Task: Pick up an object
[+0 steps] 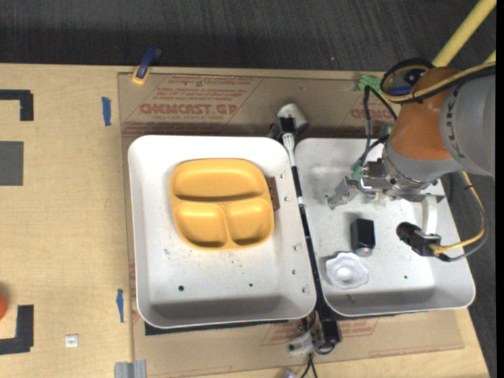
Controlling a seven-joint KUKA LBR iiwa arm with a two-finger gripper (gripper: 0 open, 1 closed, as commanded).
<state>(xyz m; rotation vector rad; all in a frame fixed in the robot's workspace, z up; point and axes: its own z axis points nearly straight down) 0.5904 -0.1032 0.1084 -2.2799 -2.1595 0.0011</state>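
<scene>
One small black object (363, 236) lies below my tool (370, 184) in the right bin (453, 286), long axis vertical; finger state indeterminable.

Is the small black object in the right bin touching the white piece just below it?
Apart. The camera view shows bare bin floor between the black object and the white piece.

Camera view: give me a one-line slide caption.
KUKA arm reaches over the right bin holding a small black object and white lid; yellow divided tray fills the left bin.
</scene>
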